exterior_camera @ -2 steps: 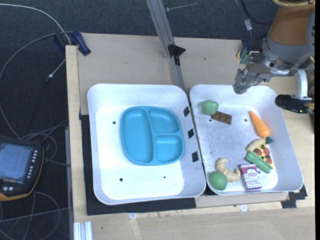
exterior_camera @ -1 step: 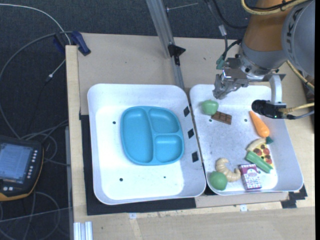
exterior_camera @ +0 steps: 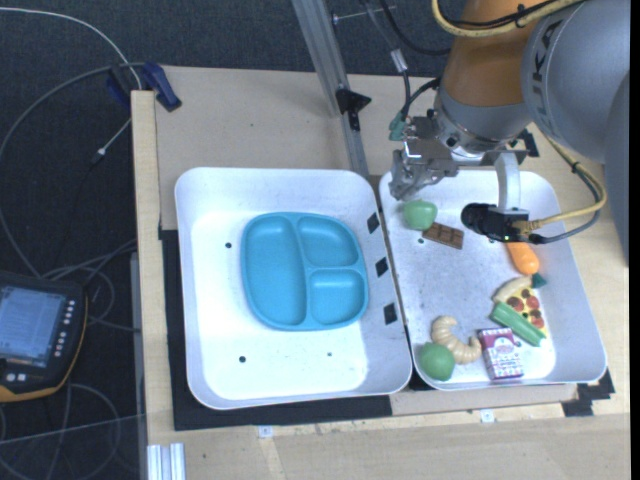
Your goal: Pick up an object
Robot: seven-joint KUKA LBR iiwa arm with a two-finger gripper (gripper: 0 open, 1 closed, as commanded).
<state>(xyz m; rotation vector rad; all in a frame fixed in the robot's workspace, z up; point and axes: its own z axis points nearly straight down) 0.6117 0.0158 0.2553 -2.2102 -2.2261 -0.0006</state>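
Note:
My gripper [exterior_camera: 405, 187] hangs over the far left corner of the right bin [exterior_camera: 585, 318], just above and left of a green round object [exterior_camera: 420, 213]. Whether it touches that object is hidden by the hand. A brown chocolate bar [exterior_camera: 444, 235] lies beside the green object. An orange carrot [exterior_camera: 522, 258] sits further right. Near the front lie a pizza slice [exterior_camera: 518, 295], a green pepper piece [exterior_camera: 520, 322], a pink box [exterior_camera: 501, 354], a cream curled piece [exterior_camera: 455, 340] and a green ball [exterior_camera: 436, 361].
The left bin [exterior_camera: 210, 368] holds a blue divided plate [exterior_camera: 303, 270]. A metal post [exterior_camera: 325, 58] rises behind the bins. A black sensor block [exterior_camera: 490, 219] hangs from the arm over the right bin. A pendant [exterior_camera: 35, 333] lies left of the bench.

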